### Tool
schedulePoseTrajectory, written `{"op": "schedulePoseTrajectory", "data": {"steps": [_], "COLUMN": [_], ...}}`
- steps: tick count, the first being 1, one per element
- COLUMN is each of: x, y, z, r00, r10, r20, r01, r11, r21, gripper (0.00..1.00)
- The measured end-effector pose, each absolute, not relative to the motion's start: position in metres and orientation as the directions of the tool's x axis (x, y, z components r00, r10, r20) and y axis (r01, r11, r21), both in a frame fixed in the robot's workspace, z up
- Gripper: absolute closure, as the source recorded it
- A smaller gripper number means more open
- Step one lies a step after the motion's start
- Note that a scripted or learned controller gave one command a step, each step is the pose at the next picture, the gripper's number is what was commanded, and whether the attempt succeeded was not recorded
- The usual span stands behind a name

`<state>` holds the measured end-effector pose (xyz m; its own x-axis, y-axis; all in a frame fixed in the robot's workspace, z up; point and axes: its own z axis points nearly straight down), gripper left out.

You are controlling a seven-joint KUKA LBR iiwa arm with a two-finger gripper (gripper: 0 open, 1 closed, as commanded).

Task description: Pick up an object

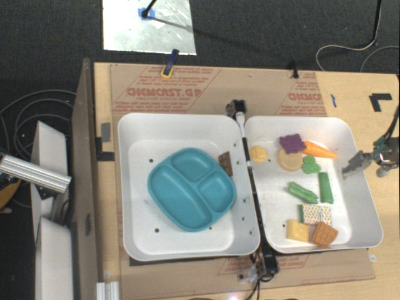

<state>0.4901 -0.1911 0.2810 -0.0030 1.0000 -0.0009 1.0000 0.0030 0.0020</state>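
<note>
The right bin [359,230] holds several toy foods. A purple piece [291,143], an orange carrot [320,149], a tan round cookie [289,160] and a small green piece [310,165] cluster at the back. A yellow disc [258,153] lies near the left wall. Further forward are a long green stick [325,187], a green pod [303,192], a checkered block [315,214], a yellow cheese wedge [297,230] and a brown waffle [324,234]. My gripper [365,160] hovers at the bin's right rim, to the right of the carrot, touching none of the pieces.
The left bin [144,130] carries a teal divided plate [191,188], with a small brown block [225,164] against its right side. A divider ridge [248,186] separates the two bins. Cardboard [187,86] lies under both bins.
</note>
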Motion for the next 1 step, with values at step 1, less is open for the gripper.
{"op": "schedulePoseTrajectory", "data": {"steps": [1], "x": [0.5477], "y": [-0.1349], "z": [0.1595], "r00": [-0.01], "r10": [1.0], "r20": [0.005], "r01": [1.0], "r11": [0.01], "r21": [-0.007], "gripper": [0.0]}}
